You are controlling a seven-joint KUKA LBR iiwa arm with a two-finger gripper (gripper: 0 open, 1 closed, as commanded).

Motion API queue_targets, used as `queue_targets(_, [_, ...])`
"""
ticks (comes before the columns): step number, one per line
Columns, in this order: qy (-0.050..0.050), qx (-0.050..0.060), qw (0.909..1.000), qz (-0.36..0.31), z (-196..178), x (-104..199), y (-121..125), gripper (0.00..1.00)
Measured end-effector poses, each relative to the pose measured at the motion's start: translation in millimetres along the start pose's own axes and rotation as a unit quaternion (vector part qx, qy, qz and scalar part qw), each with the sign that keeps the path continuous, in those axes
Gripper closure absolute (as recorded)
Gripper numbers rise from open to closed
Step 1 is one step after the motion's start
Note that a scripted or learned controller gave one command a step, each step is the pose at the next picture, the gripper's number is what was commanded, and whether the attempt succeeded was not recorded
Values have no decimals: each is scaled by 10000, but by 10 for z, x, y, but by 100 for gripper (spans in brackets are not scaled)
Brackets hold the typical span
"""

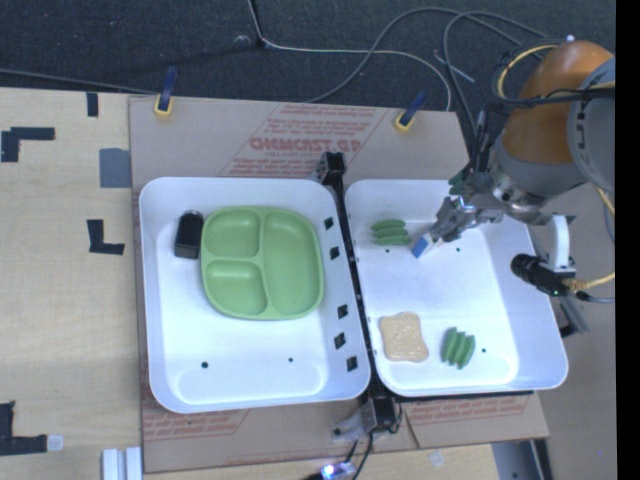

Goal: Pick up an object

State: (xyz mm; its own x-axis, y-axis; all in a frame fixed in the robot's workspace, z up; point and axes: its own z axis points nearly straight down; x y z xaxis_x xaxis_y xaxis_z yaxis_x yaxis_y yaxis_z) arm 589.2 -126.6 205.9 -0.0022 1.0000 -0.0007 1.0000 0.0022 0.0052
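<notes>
My gripper (432,236) hovers beside the green beans (390,232) in the right bin (500,268) — finger state I cannot tell — a slanted approach could nudge them away.

The two bins, the left bin (165,298) and the right bin (500,278), are white. The divided plate (262,263) is light green, and the small block (188,235) beside it is black. The bean pods (390,232) and the second pods (458,348) are darker green. The toast slice (404,337) is pale tan. The cardboard sheet (300,133) is brown with red print. The arm (555,108) is grey with orange.
</notes>
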Motion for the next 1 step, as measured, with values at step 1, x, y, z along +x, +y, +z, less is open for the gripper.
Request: queue_targets(1, [-2,1,10000,2,-533,1,14,100])
